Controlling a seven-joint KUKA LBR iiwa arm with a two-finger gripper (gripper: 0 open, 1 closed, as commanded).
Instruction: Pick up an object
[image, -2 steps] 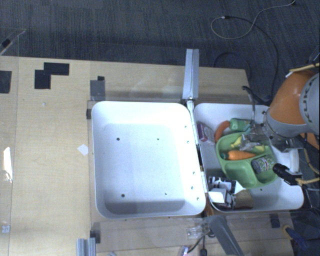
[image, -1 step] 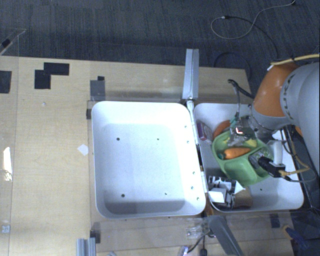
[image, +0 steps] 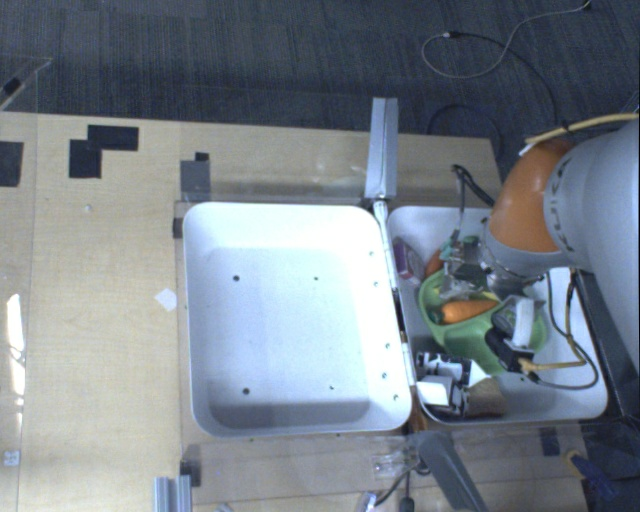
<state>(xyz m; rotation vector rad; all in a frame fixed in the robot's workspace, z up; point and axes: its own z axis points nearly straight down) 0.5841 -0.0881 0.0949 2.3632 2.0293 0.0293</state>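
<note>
- You can see the arm (image: 560, 200) coming in from the right, over the right bin (image: 580, 400).
- Its gripper (image: 468, 275) hangs low over a green bowl (image: 440, 310) in that bin.
- An orange thing like a carrot (image: 466, 312) lies in the bowl, just under the gripper.
- You cannot tell if the hand is grabbing anything.
- Some dark bits (image: 440, 375) sit at the near end of that bin.
- The left bin (image: 290, 320) is beside it.
</note>
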